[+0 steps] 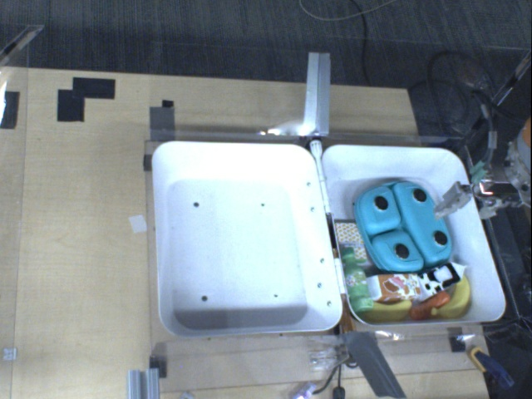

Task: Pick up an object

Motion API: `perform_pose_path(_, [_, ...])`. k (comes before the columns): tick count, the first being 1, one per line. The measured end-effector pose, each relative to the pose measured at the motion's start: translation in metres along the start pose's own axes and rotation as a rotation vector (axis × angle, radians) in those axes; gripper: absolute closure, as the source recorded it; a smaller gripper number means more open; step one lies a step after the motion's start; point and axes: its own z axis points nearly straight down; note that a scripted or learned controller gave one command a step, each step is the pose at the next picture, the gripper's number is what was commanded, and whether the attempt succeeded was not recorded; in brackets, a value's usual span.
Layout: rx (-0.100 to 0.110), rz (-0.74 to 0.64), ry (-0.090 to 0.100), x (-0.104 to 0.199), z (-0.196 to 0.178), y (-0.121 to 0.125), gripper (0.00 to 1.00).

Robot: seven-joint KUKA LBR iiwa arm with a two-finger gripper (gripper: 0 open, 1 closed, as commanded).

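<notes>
- Camera view: two shallow white bins sit side by side on a pale wooden bench (75, 248). The left bin (166, 306) and the right bin (486, 277) touch along a shared middle edge.
- In the right bin lies a blue plastic piece (403, 225) with four rounded lobes, each with a dark hole (it looks like a moulded tray or toy part). It takes up the middle of that bin, tilted a little.
- Along the near wall of the right bin, just below the blue piece, lies a mix of smaller things: a printed food packet (397, 288) with orange and white on it, a yellow banana-shaped item (391, 310) under it, a green item (355, 266) at the left, and a small black-and-white item (440, 277) at the right.
- The gripper (456, 199) reaches in from the right edge, with a grey finger (454, 198) pointing down-left toward the right lobe of the blue piece, at or just beside its edge. I cannot tell whether the claw is wide or narrow, and nothing is seen between its tips.
- A metal post (318, 94) stands behind the bins at their join.
- Black tape marks (83, 96) sit on the bench at far left.
</notes>
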Motion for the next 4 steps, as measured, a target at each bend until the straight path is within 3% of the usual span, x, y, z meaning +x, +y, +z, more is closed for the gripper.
perform_pose_path(1, [-0.001, -0.046, -0.001, -0.025, 0.067, 0.07, 0.0])
perform_pose_path(2, [-0.014, -0.121, -0.005, 0.005, 0.136, 0.108, 0.0])
perform_pose_path(3, [-0.057, -0.027, -0.014, -0.01, 0.139, 0.073, 0.0])
perform_pose_path(4, [-0.072, -0.033, -0.016, -0.009, 0.122, 0.078, 1.0])
